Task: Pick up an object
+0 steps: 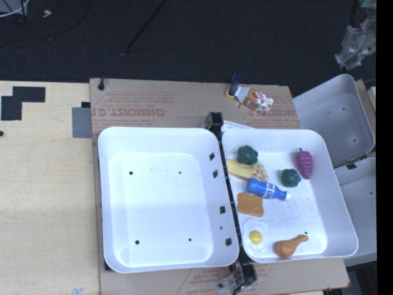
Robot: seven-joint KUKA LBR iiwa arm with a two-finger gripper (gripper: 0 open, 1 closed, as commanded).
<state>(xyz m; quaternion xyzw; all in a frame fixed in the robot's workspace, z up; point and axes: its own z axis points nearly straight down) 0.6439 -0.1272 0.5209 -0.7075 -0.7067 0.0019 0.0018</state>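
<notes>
Right bin [319,141]: blue bottle [268,190] touching toast [250,204] | gripper [355,45]: state unclear

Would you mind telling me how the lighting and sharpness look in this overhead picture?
Camera view: even, soft light; the left bin shows a brighter patch on its floor, the right bin little glare; the top background is dark; the end effector at upper right looks blurred.

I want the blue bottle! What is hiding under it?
The blue bottle lies partly over a waffle-patterned piece beside the yellow banana. The part of that piece beneath the bottle is covered.
</notes>
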